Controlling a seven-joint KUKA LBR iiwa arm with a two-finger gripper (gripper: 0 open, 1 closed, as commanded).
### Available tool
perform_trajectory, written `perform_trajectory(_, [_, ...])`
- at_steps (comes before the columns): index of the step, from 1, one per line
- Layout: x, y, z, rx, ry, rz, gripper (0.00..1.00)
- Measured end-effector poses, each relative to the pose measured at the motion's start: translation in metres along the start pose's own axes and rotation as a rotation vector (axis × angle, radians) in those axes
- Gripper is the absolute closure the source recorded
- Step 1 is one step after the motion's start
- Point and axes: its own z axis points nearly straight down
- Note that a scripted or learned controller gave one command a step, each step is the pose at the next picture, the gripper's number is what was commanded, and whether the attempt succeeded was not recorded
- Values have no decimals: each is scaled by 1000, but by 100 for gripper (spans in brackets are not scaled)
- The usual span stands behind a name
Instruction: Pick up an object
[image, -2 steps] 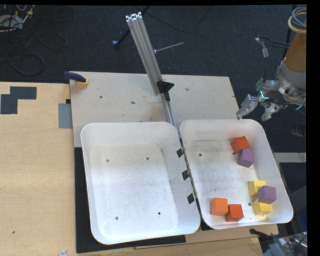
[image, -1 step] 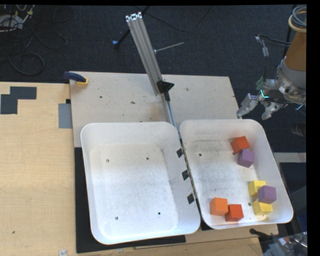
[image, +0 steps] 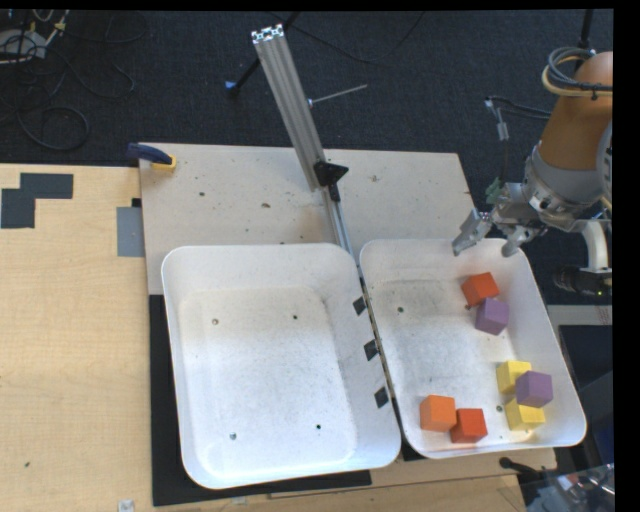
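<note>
The gripper hangs over the right bin's far rim, fingers spread apart with nothing between them. Just below it an orange block touches a purple block

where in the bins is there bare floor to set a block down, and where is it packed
The left bin offers bare floor from wall to wall. In the right bin, free floor runs along the divider side. Crowded spots: the orange block and purple block near the gripper, and the front right corner cluster.
</note>
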Motion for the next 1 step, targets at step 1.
perform_trajectory(1, [6,-6,47,0,0,0,0])
